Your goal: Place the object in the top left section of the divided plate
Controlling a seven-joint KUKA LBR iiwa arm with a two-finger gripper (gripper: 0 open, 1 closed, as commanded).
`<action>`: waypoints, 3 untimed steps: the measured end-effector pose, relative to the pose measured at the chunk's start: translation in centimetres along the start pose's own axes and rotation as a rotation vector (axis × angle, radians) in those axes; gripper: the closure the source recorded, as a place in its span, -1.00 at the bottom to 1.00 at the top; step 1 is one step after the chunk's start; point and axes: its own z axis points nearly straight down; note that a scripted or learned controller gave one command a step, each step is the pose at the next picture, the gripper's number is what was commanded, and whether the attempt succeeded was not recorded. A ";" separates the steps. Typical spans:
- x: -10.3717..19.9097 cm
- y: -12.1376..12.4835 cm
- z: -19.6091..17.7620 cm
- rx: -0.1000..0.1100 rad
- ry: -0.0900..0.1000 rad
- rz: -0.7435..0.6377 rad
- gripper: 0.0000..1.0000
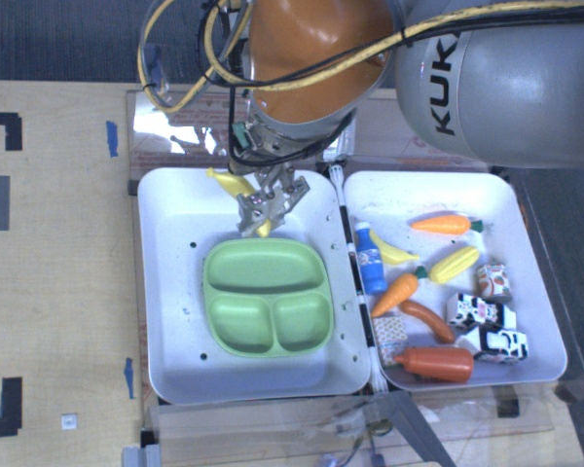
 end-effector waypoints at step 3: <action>5.6 9.2 1.4 0.002 0.001 -0.209 1.00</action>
